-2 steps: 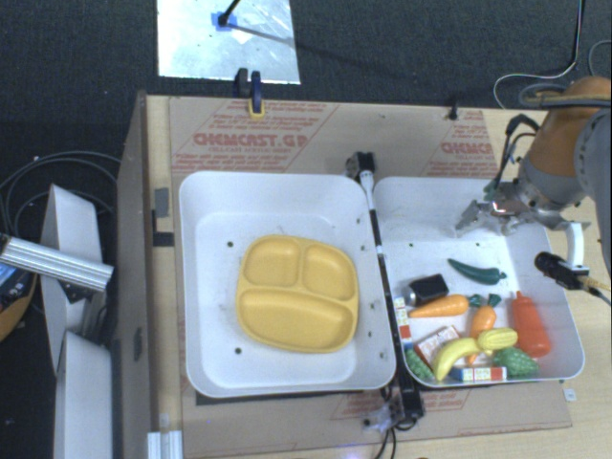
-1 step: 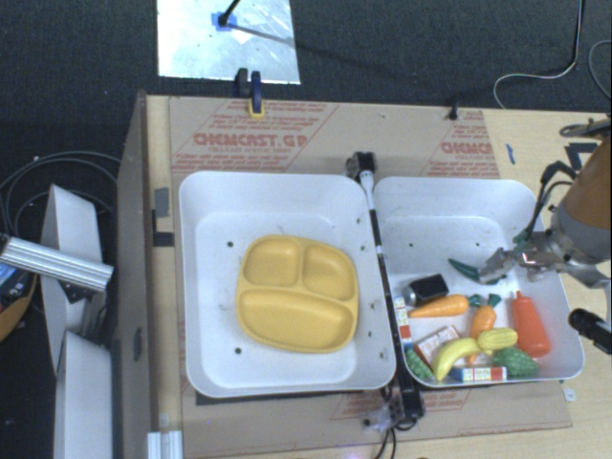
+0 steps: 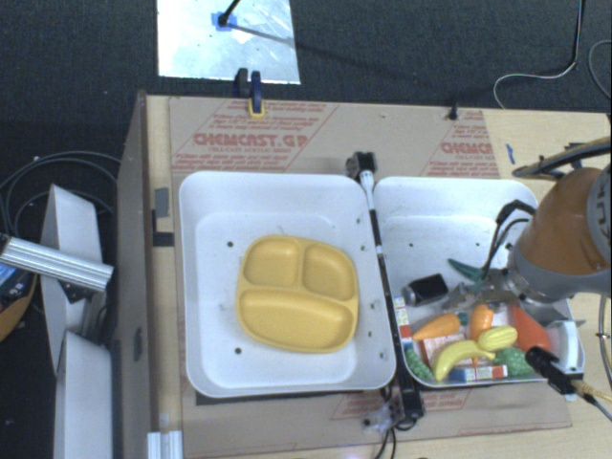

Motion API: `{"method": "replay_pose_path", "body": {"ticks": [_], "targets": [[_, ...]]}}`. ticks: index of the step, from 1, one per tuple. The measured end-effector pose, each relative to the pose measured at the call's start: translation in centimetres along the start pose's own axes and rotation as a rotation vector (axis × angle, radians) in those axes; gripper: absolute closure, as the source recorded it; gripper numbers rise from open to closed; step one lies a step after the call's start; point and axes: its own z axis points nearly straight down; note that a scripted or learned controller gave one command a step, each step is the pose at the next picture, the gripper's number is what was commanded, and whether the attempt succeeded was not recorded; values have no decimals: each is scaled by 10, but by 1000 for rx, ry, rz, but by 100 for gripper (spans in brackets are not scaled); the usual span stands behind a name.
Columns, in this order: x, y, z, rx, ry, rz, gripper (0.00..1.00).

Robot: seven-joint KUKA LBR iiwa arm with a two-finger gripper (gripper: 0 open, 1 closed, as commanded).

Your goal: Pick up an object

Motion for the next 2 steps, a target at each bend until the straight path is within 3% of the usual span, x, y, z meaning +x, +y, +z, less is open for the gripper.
{"method": "replay_pose_path", "body": {"ticks": [1,2], "targets": [[0,1,-11,-4,-1,0,100],[-46,-9,-102,-3,-3,2,100]]}}
